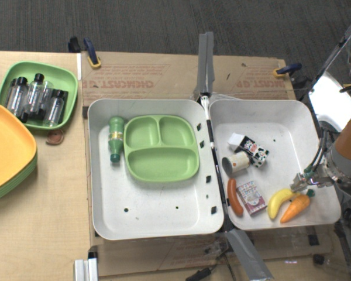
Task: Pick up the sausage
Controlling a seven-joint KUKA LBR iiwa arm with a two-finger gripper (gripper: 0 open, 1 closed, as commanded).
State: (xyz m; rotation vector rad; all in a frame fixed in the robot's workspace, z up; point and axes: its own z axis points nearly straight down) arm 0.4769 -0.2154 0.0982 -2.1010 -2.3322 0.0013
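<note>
Cardboard-topped bench held two bins. Sausage (235, 196) lay at right bin's (281, 113) left wall, beside a pink card (251, 196). Gripper (303, 182) hovered over banana (279, 202) and carrot (295, 207), jaw state unclear. Approach step; next, shift left and descend onto sausage.

Even, bright overhead lighting; soft short shadows under objects. The white bins (158, 221) show mild glare. Focus is fairly sharp throughout, with slight softness at the far right edge.
</note>
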